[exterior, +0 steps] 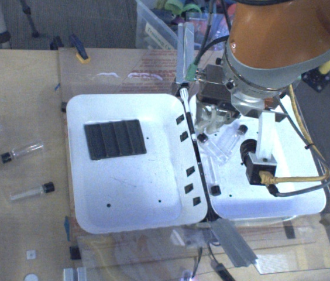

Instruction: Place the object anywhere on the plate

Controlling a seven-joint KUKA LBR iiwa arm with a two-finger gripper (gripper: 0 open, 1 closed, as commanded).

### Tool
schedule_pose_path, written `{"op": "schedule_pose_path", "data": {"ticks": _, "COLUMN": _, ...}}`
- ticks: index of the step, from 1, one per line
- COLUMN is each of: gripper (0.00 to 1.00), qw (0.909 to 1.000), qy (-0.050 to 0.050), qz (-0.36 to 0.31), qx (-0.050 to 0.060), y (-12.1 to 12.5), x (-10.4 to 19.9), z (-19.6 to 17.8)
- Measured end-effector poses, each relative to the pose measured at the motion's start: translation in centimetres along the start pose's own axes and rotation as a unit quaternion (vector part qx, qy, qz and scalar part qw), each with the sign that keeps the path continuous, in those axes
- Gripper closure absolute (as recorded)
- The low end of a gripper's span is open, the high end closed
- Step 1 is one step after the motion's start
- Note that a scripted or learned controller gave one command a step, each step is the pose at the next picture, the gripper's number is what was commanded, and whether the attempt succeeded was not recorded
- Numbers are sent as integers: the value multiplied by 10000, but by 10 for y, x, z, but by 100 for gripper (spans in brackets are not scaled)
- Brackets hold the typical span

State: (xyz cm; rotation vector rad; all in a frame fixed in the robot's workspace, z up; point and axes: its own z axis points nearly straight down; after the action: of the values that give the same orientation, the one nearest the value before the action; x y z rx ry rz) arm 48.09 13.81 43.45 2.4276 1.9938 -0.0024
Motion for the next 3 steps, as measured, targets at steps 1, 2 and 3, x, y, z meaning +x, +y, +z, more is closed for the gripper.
{"op": "schedule_pose_path", "data": {"ticks": 1, "gripper": 100, "qw": 9889, "qy": -10, "qz": 1487, "qx": 22, "y": -16, "x": 68, "z": 90}}
{"op": "schedule_pose_path", "data": {"ticks": 2, "gripper": 100, "qw": 9711, "qy": -7, "qz": 2385, "qx": 15, "y": -18, "x": 83, "z": 183}}
{"op": "schedule_pose_path", "data": {"ticks": 3, "gripper": 100, "qw": 9966, "qy": -2, "qz": -824, "qx": 23, "y": -19, "x": 84, "z": 222}}
